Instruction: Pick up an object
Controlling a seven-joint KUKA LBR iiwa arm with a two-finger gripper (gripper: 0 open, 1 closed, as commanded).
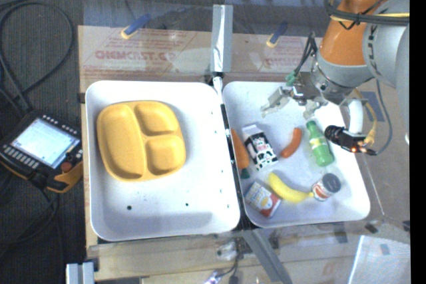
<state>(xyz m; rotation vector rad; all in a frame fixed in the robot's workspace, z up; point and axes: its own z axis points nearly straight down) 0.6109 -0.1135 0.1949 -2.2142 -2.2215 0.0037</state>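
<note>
My gripper [291,106] hangs over the back part of the right bin [363,209], open, with nothing between its fingers. Just below it lie an orange-red sausage [290,142] and a green bottle [321,143]. A small black-and-white carton [261,149] stands left of the sausage, beside a carrot [239,148] along the bin's left wall. Nearer the front lie a banana [287,188], a red-topped can [326,186] and a red and white packet [261,199].
The left bin [100,209] holds a yellow divided tray [141,138]. A metal divider [219,43] stands between the bins at the back. A handheld control pendant [41,149] lies on the floor at the left. The arm's orange band [349,23] rises at the right.
</note>
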